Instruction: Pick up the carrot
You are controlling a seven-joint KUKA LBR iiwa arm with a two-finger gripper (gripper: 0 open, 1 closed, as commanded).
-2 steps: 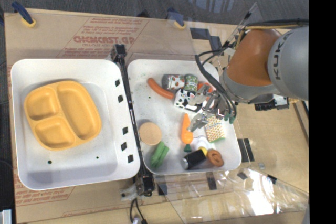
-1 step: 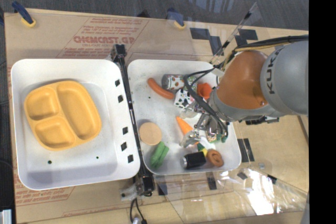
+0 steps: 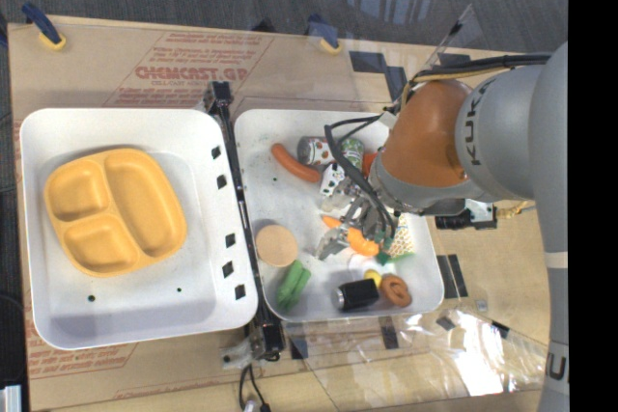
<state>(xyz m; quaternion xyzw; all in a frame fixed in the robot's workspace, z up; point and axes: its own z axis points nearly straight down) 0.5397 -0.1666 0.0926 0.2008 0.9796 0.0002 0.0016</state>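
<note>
Carrot (image 3: 361, 243), right bin (image 3: 253, 135): lying among crowded toy food, approached from above by the hand (image 3: 350, 225); finger spread cannot be told.

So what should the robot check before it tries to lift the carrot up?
1. Carrot in reach: ok. The carrot lies in the right bin, directly under the gripper.
2. Gripper lined up: ok. It is right at the carrot's near end.
3. Carrot really between the fingers: cannot tell. The wrist and cables hide that spot.
4. Crowding: not ok. The green toy touches the carrot's far end, and the sausage and the can lie close by.
5. Room to lift straight up: ok. Nothing sits on top of the carrot.
6. Left bin: ok. The yellow tray is far from the move.
</note>
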